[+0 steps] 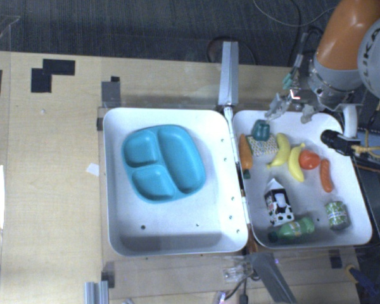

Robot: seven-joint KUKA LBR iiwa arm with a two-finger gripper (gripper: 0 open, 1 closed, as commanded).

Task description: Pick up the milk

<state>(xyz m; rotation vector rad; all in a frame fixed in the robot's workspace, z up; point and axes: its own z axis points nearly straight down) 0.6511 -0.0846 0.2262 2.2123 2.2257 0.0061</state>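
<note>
**Operator:** Milk first. I see the small black-and-white cow-print milk carton [277, 206] lying in the right-hand shallow white plastic bin [361, 230], at about six o'clock from that bin's middle. Nothing is gripping it.

**Colleague:** And the claw?

**Operator:** The two-finger metal gripper [290, 108] hangs over the bin's far rim, at roughly eleven o'clock from the bin's middle, well apart from the carton. Its fingers [277, 108] look spread fairly wide, with nothing between them.

**Colleague:** What crowds the carton?

**Operator:** A green plastic bottle [292, 228] lies just beside it at five o'clock, possibly touching; I can't tell. A yellow toy banana [295, 163] sits near it at one o'clock. A green-labelled round tin can [336, 213] is further off at three o'clock.

**Colleague:** So how do I go in?

**Operator:** As I judge it, I'd carry the gripper across toward six o'clock, high enough to pass over the banana and the red round toy tomato [309, 160]. Then I'd centre above the carton and turn the wrist so the fingers straddle its narrow sides. I'd keep them off the bottle side. Descend straight, close, and lift slowly. My worry is a finger landing on the bottle and nudging the carton askew.

**Colleague:** The left bin?

**Operator:** It's a left-hand shallow white plastic bin [117, 182] with a blue divided plastic plate [164, 162]; not involved.
</note>
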